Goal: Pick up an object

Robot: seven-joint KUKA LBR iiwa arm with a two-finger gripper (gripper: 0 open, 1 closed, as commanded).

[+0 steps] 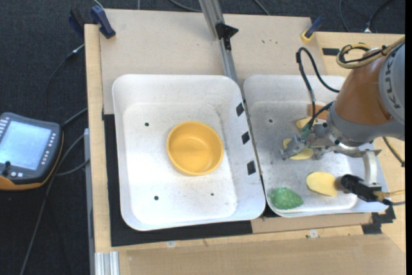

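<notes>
Two white bins on the tabletop; tool (297, 146) low in the right bin (270, 93), over a yellow object (301, 152).
Whether the tool grips cannot be told. Its low position suggests a pick attempt on that smooth yellow piece. A pale yellow rounded object (322, 183) and a bumpy green object (285, 198) lie at lower right. The left bin (129, 93) holds a glossy round yellow bowl (194, 148), centre frame.

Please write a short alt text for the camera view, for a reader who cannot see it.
A grey and orange robot arm lowers its tool into the right white bin, at a yellow object; a pale yellow piece and a green piece lie near the front. The left bin holds a yellow bowl.
</notes>
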